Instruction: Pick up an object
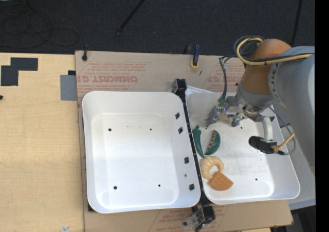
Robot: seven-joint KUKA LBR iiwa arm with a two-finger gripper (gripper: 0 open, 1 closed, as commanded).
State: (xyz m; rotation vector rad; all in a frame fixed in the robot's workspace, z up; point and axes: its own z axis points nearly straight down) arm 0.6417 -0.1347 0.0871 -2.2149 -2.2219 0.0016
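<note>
My gripper (pixel 224 120) hangs over the back part of the right bin (pixel 277 190), its two fingers spread apart with nothing between them. Just in front of it and to the left lies a curved green piece (pixel 213 142). A thinner green strip (pixel 196 138) rests against the bin's left wall. Closer to the front sit a cream croissant-shaped thing (pixel 211 165) and an orange wedge (pixel 221 181), touching each other. The gripper touches none of them.
The left bin (pixel 95 123) stands beside the right one, with a black divider rail (pixel 187 138) between them. A blue and yellow clamp (pixel 195 56) sits at the cardboard's back edge. The arm's grey body (pixel 298 102) covers the right bin's right side.
</note>
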